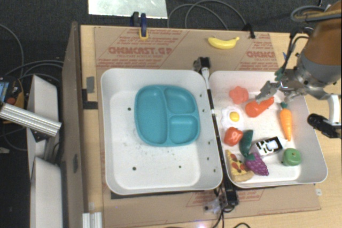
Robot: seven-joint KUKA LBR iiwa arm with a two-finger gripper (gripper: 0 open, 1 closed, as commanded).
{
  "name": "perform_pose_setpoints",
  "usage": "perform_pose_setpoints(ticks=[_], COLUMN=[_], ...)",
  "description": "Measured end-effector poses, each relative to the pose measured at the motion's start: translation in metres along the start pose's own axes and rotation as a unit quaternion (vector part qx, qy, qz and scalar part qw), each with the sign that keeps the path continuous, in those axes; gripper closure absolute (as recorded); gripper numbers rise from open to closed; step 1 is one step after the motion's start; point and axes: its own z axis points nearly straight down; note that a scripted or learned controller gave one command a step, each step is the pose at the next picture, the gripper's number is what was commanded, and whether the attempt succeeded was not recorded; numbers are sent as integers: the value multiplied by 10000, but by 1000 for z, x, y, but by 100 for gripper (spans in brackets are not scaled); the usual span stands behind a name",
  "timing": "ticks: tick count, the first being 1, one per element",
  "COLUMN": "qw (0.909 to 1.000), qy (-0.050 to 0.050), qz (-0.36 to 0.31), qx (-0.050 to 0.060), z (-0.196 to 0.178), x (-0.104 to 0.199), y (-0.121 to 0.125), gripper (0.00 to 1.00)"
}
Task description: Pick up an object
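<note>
Arm enters from the right of the view; the gripper (pixel 272 91) hangs over the upper part of the right bin (pixel 315 168). Its two fingers (pixel 266 94) point left and down and stand spread, with nothing between them.

Nearest candidate: an orange-red toy (pixel 258 107), lying just below and slightly left of the fingertips, apparently touching or almost touching them; contact cannot be confirmed from this angle. Its long axis runs from lower left to upper right, roughly in line with the fingers' reach. Judgement: the fingers would need to straddle it across the short width, so a small drop and a slight shift left seem called for.

Other items in the same bin: pink piece (pixel 239 95) to the left, fried egg (pixel 233 115), carrot (pixel 286 123) just right of the target with its long axis near vertical in the view, green round piece (pixel 292 156), grapes (pixel 258 165), pizza slice (pixel 238 165).

Left bin (pixel 115 115) holds a blue divided plate (pixel 166 115). A banana (pixel 223 42) lies on the board behind the bins.

Risk: the carrot sits close; the right-hand finger may nudge it.
</note>
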Motion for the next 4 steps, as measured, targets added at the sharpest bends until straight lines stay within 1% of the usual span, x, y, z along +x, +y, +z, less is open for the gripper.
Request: perform_pose_setpoints(ticks=[1, 2, 3, 4], qw=[10000, 10000, 10000, 10000], qy=[8, 1, -34, -6], qz=[-15, -10, 31, 2], qx=[6, -8, -53, -6], z=[127, 110, 0, 7], x=[15, 13, -58, -53], y=[23, 24, 21, 20], gripper=[0, 100, 100, 0])
